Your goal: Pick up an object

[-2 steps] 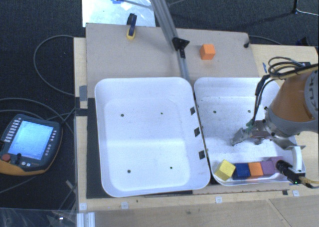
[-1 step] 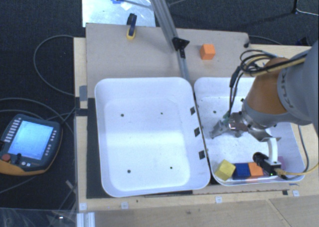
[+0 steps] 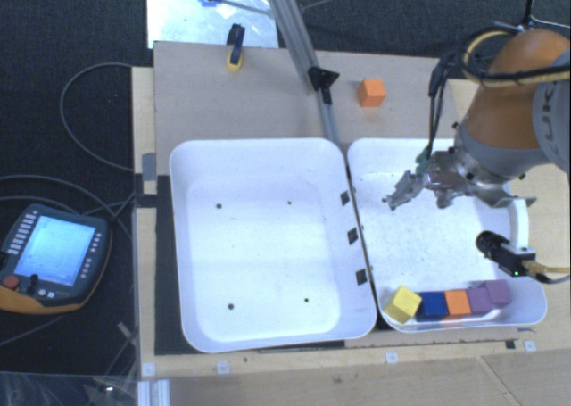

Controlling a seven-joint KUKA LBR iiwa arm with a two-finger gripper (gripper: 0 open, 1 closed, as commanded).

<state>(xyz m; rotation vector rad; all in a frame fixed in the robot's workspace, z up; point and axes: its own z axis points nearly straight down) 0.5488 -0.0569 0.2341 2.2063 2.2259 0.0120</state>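
One camera is fixed above the bench and looks down at a slant, far enough off to take in both bins, the left bin and the right bin, and the floor around. The arm enters from the right edge.

Blocks line the right bin's near wall — apparently touching — one block behind it.

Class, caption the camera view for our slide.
Gripper above the right bin; four blocks line its near edge.
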